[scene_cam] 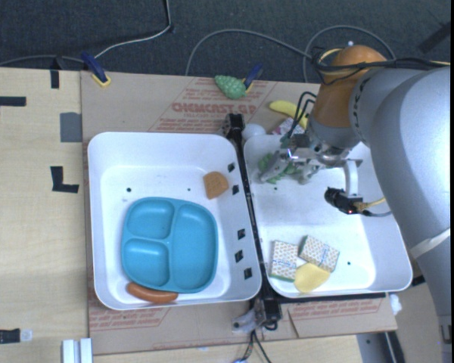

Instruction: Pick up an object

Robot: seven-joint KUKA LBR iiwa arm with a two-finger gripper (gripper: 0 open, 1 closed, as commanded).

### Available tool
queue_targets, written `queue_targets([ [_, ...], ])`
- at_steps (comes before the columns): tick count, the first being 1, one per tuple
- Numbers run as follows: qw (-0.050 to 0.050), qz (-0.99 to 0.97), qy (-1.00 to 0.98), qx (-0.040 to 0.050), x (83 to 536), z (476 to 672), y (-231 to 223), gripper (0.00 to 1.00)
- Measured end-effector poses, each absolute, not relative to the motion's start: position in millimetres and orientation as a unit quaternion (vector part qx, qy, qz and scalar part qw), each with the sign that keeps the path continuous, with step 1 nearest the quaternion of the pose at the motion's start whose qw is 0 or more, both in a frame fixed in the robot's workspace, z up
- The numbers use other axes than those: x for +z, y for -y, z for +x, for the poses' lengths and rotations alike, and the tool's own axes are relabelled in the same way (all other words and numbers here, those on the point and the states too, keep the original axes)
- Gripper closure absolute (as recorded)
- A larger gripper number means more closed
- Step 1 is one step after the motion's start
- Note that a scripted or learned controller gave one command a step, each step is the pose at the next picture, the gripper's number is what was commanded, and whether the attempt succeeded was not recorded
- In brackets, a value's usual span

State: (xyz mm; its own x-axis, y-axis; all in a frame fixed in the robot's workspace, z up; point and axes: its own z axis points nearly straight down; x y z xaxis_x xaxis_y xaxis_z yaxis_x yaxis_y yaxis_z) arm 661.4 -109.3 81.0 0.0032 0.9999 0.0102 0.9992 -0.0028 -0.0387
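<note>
My gripper [281,166] is low in the far left part of the right bin [363,237], under the orange-banded wrist [340,100]. A green leafy item [268,165] lies right at its tip, partly covered by it; whether it is held is unclear. Near the front of the same bin lie two patterned packets [284,259] [319,252] and a yellow wedge [310,279]. A yellow banana [285,109] and a white object [253,133] sit at that bin's far edge.
The left bin [106,165] holds a blue divided plate [169,243], an orange sausage [151,293] at its front and a brown piece [216,184] by the divider. A green item [230,86] lies on the cardboard behind the bins. The arm covers the right side.
</note>
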Motion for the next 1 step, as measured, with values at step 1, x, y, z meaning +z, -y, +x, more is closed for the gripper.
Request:
queue_targets([
  [1,0.016,-0.709,0.705,0.0105,81.1,661.3,108.5,0.00],
])
